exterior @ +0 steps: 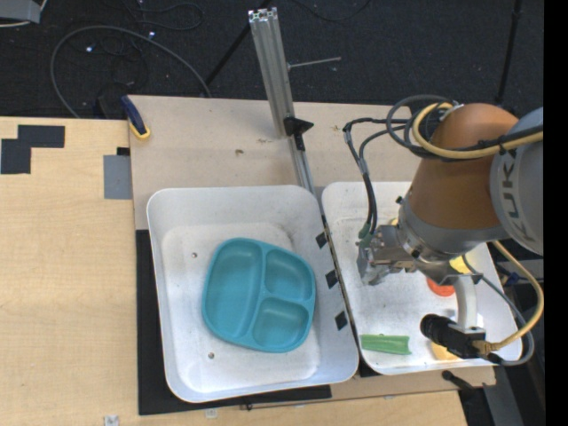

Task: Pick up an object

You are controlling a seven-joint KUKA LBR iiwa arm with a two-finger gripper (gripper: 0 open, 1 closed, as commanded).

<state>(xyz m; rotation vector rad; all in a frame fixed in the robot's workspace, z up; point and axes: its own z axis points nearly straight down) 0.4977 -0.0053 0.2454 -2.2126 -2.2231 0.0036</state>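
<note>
We see the grey metal two-finger gripper (376, 264) low over the right shallow white plastic bin (351, 204), near its left wall; whether it is parted or closed we cannot tell; a flat green rectangular block (385, 343) lies on that bin's floor near the front; the left shallow white bin (169, 238) holds a teal plastic sectioned plate (260, 295).

Pale wooden bench (62, 264) under dark carpeted floor (133, 34) strewn with black cables (89, 56); aluminium post (273, 69) rising behind.
</note>
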